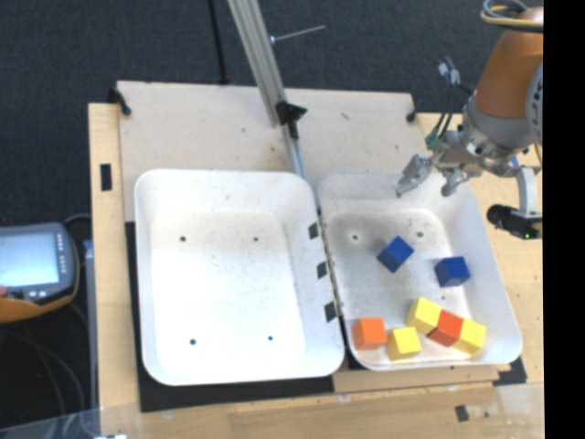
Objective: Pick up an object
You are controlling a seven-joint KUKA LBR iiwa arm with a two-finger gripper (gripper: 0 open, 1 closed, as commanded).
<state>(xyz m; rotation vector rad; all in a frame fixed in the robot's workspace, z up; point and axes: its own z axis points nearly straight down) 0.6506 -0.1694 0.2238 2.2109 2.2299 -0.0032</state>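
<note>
Orange cube (369,332), right bin (475,227) front-left corner: small, rigid, prob. light; grip across flat sides. Gripper (428,179) over bin's rear edge, fingers apart, nothing held; blue cubes (395,253) between.

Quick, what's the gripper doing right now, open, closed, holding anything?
Gripper: open, fingers spread, holding nothing, above the far edge of the right bin.
</note>
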